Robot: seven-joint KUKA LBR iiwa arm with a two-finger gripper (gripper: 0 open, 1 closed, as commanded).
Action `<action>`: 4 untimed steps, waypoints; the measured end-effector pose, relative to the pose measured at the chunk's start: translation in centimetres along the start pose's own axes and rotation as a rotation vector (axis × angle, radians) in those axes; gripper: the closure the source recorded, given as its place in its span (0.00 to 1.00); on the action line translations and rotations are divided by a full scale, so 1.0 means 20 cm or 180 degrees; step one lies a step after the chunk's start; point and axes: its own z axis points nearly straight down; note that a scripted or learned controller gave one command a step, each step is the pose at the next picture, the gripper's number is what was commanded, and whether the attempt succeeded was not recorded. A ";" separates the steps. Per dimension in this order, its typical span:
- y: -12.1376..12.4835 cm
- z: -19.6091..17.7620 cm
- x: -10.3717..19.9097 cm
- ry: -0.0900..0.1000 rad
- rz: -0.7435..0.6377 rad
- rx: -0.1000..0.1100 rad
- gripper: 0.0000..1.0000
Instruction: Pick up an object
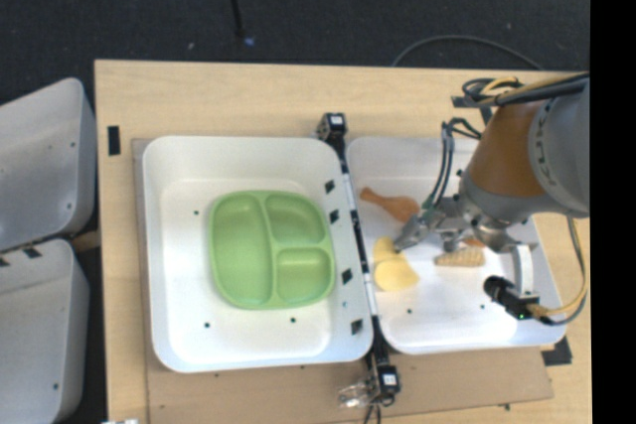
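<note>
In the right bin [447, 328] lie a pale yellow piece [394, 271] near the left wall, an orange-brown spoon-shaped piece [390, 204] further back, and a tan ridged piece [460, 258] to the right. My gripper [429, 231] reaches down from the grey arm with the orange band, low over the bin between these three pieces. Its tips sit just right of and above the yellow piece. Nothing shows between the fingers.
The left bin [179, 333] holds a green divided plate [270, 248]. Black clips [331, 126] sit along the wall between the bins. Cables [542, 308] loop over the right bin's right side. The wooden bench [219, 94] surrounds both bins.
</note>
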 end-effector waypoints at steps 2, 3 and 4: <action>0.05 -0.37 -0.03 -0.0003 -0.0013 -0.0033 1.00; 0.01 -0.61 -0.04 -0.0003 -0.0019 -0.0033 1.00; 0.02 -0.83 -0.05 -0.0003 -0.0018 -0.0033 1.00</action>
